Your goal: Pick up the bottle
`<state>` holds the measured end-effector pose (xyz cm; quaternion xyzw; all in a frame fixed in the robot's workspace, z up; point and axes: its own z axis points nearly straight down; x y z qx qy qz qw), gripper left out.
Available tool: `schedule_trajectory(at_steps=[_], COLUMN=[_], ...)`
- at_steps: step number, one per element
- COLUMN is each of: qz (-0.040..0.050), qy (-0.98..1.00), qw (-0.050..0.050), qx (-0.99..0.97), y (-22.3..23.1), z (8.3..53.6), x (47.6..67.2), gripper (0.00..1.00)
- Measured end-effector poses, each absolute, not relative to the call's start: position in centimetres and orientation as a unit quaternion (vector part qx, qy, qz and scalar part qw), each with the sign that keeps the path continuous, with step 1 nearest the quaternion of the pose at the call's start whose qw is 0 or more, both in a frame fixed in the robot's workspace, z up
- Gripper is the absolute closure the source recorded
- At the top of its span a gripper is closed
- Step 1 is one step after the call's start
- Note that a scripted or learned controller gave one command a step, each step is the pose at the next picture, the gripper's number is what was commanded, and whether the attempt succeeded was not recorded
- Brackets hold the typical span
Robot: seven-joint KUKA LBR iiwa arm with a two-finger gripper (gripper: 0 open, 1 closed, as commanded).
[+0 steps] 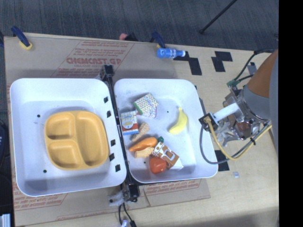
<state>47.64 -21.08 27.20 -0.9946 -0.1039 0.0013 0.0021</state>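
The bottle [169, 53] is seen lying on its side on the bench [246, 183], outside both bins, just beyond the far rim of the right bin [199, 167]. It is small, with a blue body and a paler, clearer end turned toward the right; finer detail is blurred. It is flanked by a blue clamp [157, 39] close to its left and black tape marks [194, 66] close to its right.

The bench is covered with tan cardboard printed in red lettering, and it is bordered at the top by a dark grey carpeted floor [94, 6], across which a thin dark rod runs diagonally at the upper right. A second blue clamp with a yellow tip [21, 37] is fixed at the far left corner.

In the right bin a banana [179, 122], a patterned carton [146, 105], a small juice box [129, 122], a carrot [143, 144] and a red tomato-like piece [158, 165] are gathered. A yellow divided tray [75, 139] is held in the left bin [23, 98].

The gripper [239, 126] is placed well apart from the bottle, outside the right bin's right wall, with yellow and black cables looped beneath it. Whether its jaws are wide or narrow cannot be told.
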Motion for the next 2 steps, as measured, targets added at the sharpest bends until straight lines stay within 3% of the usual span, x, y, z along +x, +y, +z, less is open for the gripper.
schedule_trajectory(at_steps=[2], qz=[0.0029], qy=[-0.105], qw=[0.003], qx=[-0.994], y=[-21.01], z=[24.82], x=[47.58], gripper=[1.00])
